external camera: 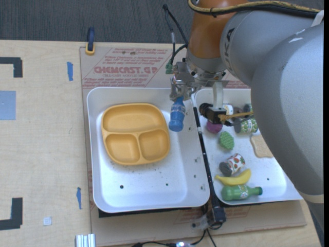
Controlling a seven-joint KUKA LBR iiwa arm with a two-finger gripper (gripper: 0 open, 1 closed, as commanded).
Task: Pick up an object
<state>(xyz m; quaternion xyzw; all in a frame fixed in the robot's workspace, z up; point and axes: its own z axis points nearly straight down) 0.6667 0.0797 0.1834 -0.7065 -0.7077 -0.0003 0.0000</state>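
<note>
A small blue bottle (176,117) hangs at the right side of the left bin (103,189), just beside the yellow divided plate (135,133). My gripper (180,92) is directly above it, and its fingers are shut on the bottle's top. The bottle tilts slightly and I cannot tell whether its base touches the bin floor. The grey arm with its orange band (216,14) comes in from the upper right and hides the back part of the right bin (288,189).
The right bin holds several small items: a dark purple piece (212,123), a green can (248,126), a green fuzzy lump (226,140), a strawberry-print can (234,163), a banana (234,178) and a green bottle (241,192). The divider wall (203,153) runs between the bins.
</note>
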